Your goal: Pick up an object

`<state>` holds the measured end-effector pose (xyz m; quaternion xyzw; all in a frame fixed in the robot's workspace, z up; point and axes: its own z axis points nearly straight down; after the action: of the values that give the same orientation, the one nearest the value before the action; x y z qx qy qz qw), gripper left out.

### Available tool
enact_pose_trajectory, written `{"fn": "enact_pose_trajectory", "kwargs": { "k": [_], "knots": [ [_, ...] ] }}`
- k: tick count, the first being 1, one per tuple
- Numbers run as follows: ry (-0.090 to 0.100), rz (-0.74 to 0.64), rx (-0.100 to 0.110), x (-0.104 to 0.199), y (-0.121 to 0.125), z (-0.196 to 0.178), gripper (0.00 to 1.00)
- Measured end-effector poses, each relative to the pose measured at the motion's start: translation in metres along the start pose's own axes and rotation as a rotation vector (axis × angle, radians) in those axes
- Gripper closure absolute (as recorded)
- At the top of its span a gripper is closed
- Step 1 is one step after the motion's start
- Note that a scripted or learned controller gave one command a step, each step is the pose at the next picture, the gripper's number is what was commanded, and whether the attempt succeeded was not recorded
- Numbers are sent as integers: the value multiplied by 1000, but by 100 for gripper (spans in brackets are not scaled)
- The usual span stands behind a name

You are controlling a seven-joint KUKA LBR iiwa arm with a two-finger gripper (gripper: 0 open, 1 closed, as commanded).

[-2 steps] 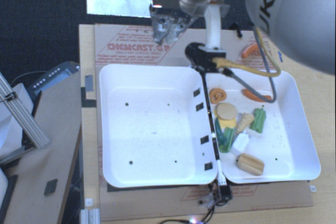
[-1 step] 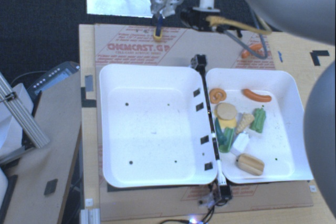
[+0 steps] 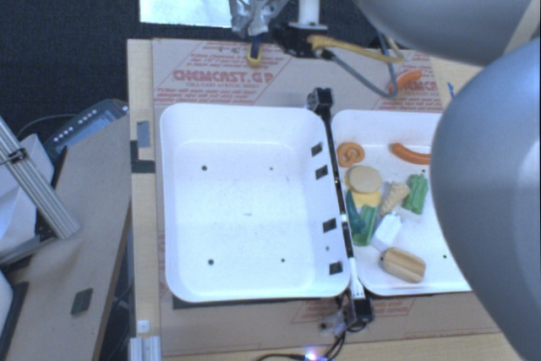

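- toy items (image 3: 382, 203) are lying clustered in the right bin (image 3: 439, 287), well apart from the claw
- gripper (image 3: 254, 23) is hovering beyond the left bin (image 3: 245, 207), over the board's far edge; can't tell its opening; nothing seen held

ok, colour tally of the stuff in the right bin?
Orange/tan: 4, spiral pastry, sausage, round biscuit, wooden block
Green: 2, green piece, teal piece
Yellow: 1, yellow block
Cream/white: 2, cone, white piece
Total: 9
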<state>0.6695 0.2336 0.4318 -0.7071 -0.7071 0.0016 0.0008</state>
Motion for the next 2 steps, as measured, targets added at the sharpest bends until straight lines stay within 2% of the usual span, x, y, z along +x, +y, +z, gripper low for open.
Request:
{"fn": "enact_pose_trajectory", "kwargs": {
  "k": [1, 2],
  "knots": [
    [-4, -1, 15, 1, -69, 188, 100],
    [-4, -1, 17, -17, -168, 308, 100]
  ]
}}
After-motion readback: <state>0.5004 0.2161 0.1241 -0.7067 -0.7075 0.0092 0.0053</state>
